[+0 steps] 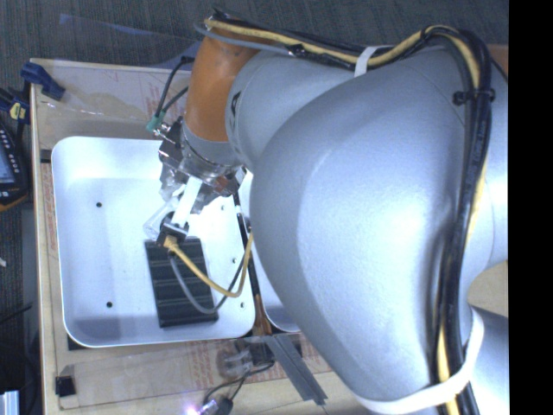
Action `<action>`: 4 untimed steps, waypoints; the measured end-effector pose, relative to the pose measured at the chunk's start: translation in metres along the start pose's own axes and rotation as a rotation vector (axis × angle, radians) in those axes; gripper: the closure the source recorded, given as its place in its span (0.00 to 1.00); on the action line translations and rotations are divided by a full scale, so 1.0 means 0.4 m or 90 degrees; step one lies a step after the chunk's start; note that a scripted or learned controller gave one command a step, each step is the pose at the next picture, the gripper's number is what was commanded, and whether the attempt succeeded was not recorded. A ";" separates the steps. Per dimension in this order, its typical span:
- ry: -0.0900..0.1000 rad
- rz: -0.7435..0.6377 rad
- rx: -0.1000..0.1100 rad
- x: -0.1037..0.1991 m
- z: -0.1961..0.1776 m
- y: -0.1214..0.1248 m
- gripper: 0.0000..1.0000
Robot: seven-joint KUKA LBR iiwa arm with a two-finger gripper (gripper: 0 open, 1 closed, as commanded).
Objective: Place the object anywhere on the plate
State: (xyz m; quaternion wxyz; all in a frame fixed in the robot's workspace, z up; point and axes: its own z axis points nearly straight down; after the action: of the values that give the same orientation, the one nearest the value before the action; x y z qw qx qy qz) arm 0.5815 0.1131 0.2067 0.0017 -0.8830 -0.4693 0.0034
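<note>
My gripper (186, 188) hangs over the left white bin (95, 232), near its right wall and a little behind its middle. The orange band of the wrist (212, 85) sits just above it. The big grey arm (363, 206) reaches in from the right and covers almost all of the right bin, of which a sliver of rim (278, 320) shows at the front. The left bin's floor to the left of the gripper is bare white with a few small dark dots.
The wooden bench (130, 366) frames the bins. A blue clip (41, 79) lies at the back left corner, and a black device (9, 167) sits at the left edge. Metal brackets and cables (259, 361) lie on the bench front.
</note>
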 end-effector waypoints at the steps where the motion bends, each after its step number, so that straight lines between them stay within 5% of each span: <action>1: 0.002 0.116 -0.001 0.102 0.057 0.113 1.00; 2: 0.003 -0.027 -0.002 0.202 -0.147 0.064 1.00; 3: 0.004 -0.056 -0.003 0.023 -0.403 0.099 1.00; 4: -0.001 0.129 0.001 0.113 -0.062 -0.065 1.00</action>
State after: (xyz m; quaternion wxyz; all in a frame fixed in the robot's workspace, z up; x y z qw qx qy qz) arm 0.5854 0.1649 0.2313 0.0017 -0.9259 -0.3779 0.0044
